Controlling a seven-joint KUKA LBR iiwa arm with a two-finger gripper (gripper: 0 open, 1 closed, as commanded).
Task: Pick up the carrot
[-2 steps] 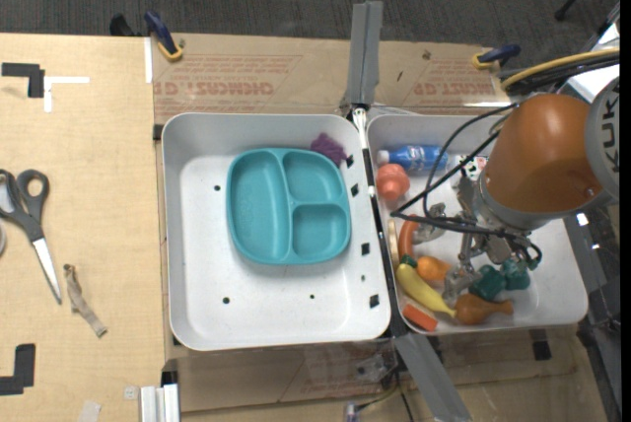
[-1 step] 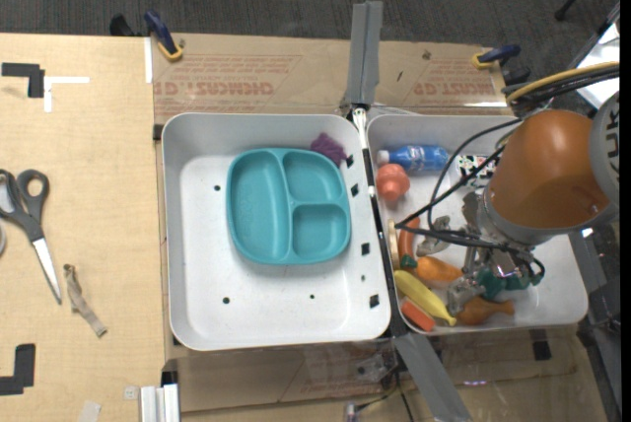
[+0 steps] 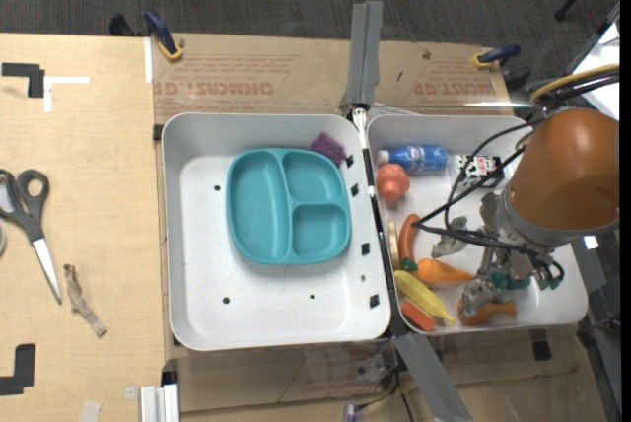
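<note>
The carrot (image 3: 444, 271) is an orange tapered piece with a green end. It lies in the right white bin (image 3: 562, 312), near the bin's front and left of centre. My gripper (image 3: 485, 290) hangs low over the front of this bin, just right of the carrot's tip, below the arm's orange band (image 3: 567, 169). Another small orange object (image 3: 490, 313) lies directly under the gripper. Cables and the wrist hide part of the bin floor around it.
The right bin also holds a yellow banana (image 3: 422, 295), a red-orange piece (image 3: 417, 316), a peach-coloured ball (image 3: 392, 181), a blue bottle (image 3: 414, 156) and a tan bun (image 3: 406, 238). The left bin (image 3: 197, 302) holds a teal divided plate (image 3: 289, 205) and a purple item (image 3: 329, 148). Scissors (image 3: 32, 218) lie outside.
</note>
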